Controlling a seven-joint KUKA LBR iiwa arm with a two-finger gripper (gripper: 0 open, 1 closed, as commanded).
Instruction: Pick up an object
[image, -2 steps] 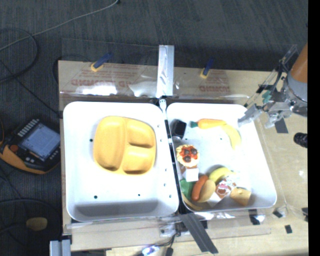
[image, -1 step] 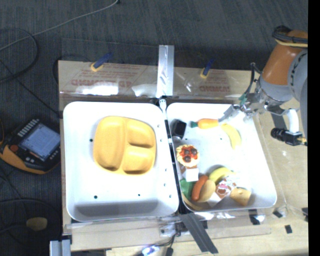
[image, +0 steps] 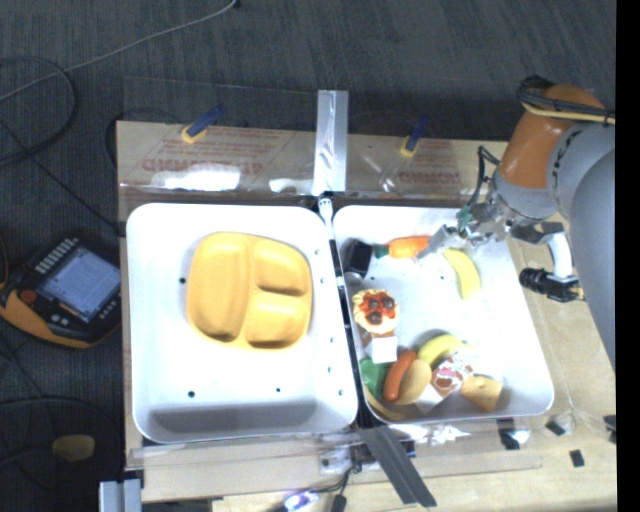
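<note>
A robotics lab is suggested by the setting. Two white bins (image: 340, 290) are fixed side by side on a table (image: 250, 150) held with clamps (image: 200, 123), and an industrial arm (image: 560, 150) is mounted beside them. A handheld control pendant (image: 65, 290) and loose cables (image: 40, 90) are left on the dark carpeted floor (image: 100, 40).

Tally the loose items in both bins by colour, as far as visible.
Yellow: 3 - moulded plastic divided tray, pale banana slice, banana
Orange: 2 - carrot-like piece, sausage-shaped piece
Black: 1 - small block
Total: 6; the heaped rest is indistinct.
</note>
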